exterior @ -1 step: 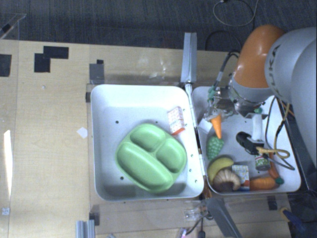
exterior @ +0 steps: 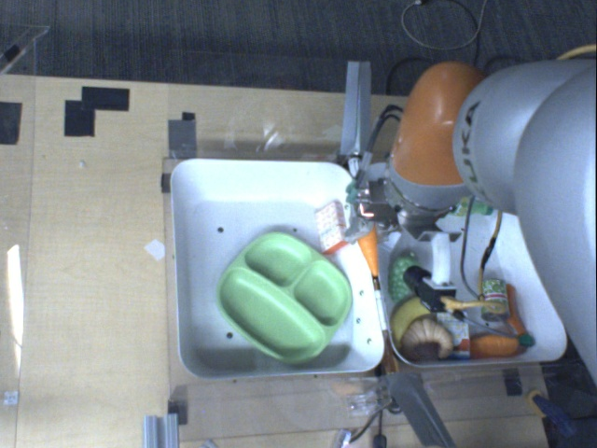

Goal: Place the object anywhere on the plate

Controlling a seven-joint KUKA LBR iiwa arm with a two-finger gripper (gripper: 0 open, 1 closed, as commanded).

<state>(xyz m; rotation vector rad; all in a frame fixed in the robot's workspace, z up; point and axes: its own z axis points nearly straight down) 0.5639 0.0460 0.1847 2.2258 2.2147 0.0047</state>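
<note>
1. Camera view: pale wood bench (exterior: 84, 278) under dark carpet, 2 white bins side by side
2. Left bin (exterior: 201, 194) holds green 3-section plate (exterior: 284, 295), lying a bit toward the bin's lower right
3. Small red-and-white packet (exterior: 329, 224) sits just above the plate's upper right edge, not on it, near the divider between bins
4. Orange carrot-like piece (exterior: 369, 248) lies along that divider, just beside the packet
5. Right bin (exterior: 550, 329) holds cluttered items: yellow-brown round thing (exterior: 417, 329), orange carrot (exterior: 494, 345), small jar (exterior: 495, 299)
6. Gripper (exterior: 366, 203) hangs over the divider next to the packet; finger state can't tell, wrist blocks them
</note>
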